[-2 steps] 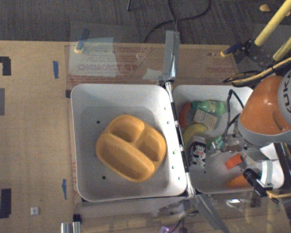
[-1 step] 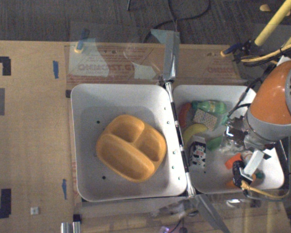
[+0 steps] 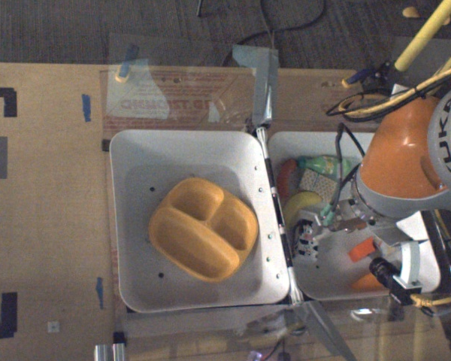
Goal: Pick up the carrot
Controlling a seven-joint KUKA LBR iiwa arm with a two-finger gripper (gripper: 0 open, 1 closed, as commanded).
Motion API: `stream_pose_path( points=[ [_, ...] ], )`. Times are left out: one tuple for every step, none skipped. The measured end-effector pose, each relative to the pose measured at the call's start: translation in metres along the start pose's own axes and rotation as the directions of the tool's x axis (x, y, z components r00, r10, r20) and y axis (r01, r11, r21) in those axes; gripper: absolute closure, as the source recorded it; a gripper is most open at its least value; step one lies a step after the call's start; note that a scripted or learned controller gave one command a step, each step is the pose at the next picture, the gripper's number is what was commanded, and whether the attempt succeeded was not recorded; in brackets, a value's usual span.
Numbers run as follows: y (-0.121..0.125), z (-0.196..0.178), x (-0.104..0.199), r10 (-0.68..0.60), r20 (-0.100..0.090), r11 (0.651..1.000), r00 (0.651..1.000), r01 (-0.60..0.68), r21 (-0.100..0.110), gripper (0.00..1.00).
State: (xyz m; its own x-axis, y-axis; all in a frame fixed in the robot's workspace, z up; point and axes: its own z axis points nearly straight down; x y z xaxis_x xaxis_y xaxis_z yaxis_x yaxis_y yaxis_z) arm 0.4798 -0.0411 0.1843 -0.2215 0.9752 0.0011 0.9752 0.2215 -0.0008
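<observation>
The hand (image 3: 307, 241) hangs low in the right bin (image 3: 428, 273), beside the banana (image 3: 301, 200); its grip state cannot be judged. The carrot (image 3: 361, 250) lies right of the hand, partly under the arm. Risk: closing on the banana or on nothing.

Dark carpet (image 3: 98, 13), cardboard-covered bench (image 3: 45, 201)

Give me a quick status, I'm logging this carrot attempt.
Gripper low in right bin, near its left wall. Orange piece, likely the carrot, lying just right of it, not held. Arm overhangs the bin's other items.
</observation>
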Motion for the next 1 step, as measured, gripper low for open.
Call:
stream_pose_path(
  points=[
    [0.0373, 0.0, -0.0301, 0.2, 0.002, 0.98, 0.98, -0.2, -0.002, 1.0]
  ],
)
